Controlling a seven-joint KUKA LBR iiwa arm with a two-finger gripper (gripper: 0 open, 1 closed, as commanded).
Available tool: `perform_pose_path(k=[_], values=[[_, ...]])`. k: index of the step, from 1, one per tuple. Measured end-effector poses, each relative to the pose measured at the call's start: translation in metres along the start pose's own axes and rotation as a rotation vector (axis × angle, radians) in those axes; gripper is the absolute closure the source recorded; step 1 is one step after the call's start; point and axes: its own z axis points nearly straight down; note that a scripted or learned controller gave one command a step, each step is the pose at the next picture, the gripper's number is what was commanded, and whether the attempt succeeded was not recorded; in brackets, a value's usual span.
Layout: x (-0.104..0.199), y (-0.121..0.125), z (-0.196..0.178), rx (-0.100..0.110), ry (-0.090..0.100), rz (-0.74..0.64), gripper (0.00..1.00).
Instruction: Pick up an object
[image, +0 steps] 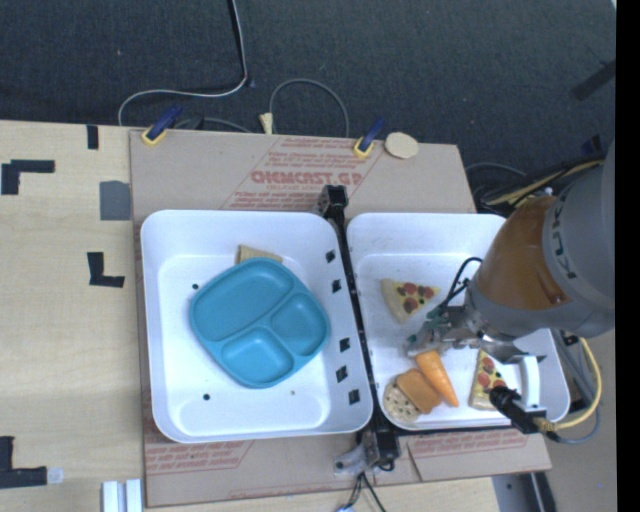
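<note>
Two white bins sit side by side on the tabletop. The gripper (432, 335) hangs low over the right bin's (420, 232) middle, just above a toy carrot (437, 374); whether it grips anything cannot be told. A pizza slice (407, 297) lies nearby. The left bin (165, 300) holds a blue divided plate (260, 322).
</note>
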Motion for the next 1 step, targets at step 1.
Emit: perform_pose_path(k=[1], values=[[0.0635,0.0046,-0.0928,-0.002,0.008,-0.011,1.0]])
